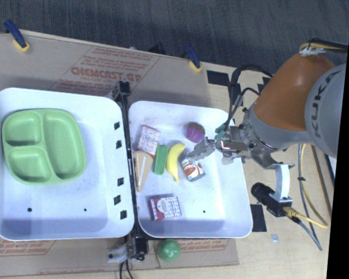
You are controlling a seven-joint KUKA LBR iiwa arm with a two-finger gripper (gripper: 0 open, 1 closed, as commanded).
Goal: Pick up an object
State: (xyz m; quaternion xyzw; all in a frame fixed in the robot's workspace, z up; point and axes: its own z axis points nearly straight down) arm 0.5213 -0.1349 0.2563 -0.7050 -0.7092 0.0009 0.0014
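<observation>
The arm reaches in from the right over the right bin. Its jaws hang low over the bin's middle, just above a small red and white packet; the gripper is close to the packet, perhaps touching it, but I cannot tell whether the jaws are apart or together, nor whether anything sits between them.

Just left of the packet lies a banana, and touching the banana's left side a green block. A purple ball rests above them, near the gripper. A pink and white packet lies toward the bin's upper left, and a red box lies nearer the front wall.

The left bin holds a green divided tray. A green ball sits on the counter outside the bins, at the front.
</observation>
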